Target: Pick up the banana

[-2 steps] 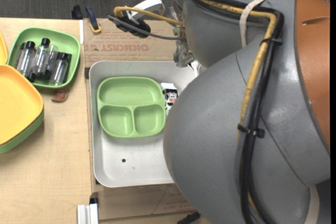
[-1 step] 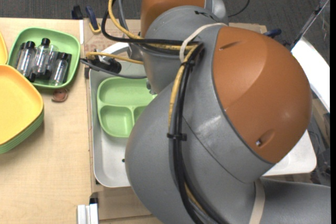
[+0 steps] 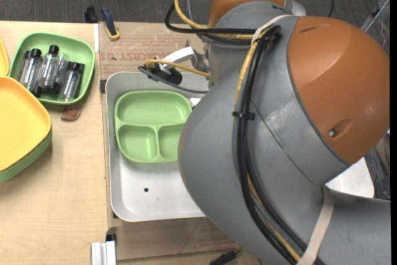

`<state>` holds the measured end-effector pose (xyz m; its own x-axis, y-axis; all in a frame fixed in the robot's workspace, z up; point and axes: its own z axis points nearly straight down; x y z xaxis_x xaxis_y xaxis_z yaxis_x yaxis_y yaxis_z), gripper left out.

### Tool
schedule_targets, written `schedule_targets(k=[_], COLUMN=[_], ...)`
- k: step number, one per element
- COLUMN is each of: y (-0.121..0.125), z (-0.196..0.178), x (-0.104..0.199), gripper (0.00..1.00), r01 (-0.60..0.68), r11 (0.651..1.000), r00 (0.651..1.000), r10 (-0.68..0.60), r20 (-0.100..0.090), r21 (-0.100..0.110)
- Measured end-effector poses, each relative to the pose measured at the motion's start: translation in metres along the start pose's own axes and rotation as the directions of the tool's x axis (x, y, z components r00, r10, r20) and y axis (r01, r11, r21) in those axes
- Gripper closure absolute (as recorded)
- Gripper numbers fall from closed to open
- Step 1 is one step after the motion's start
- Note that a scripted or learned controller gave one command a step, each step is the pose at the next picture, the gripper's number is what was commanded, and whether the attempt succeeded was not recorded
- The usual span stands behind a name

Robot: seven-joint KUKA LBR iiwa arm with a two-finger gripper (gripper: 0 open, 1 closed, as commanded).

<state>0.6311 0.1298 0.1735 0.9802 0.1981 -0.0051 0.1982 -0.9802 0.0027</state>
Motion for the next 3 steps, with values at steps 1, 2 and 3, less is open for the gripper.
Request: schedule_targets(k=[1,2,3], y=[-0.026,-0.059,-0.108], z=[0.057,-0.109,-0.018], x=[-0.028,0.019,-0.082], gripper=[1.0,1.0,1.0], r01=[0.056,0.032,0.015], r11=[0.998,1.0,1.0], r00=[0.998,0.999,1.0], r10=[-0.056,-0.032,-0.015], r20=[-0.028,-0.004,-0.002], r21=[-0.006,0.001,0.0])
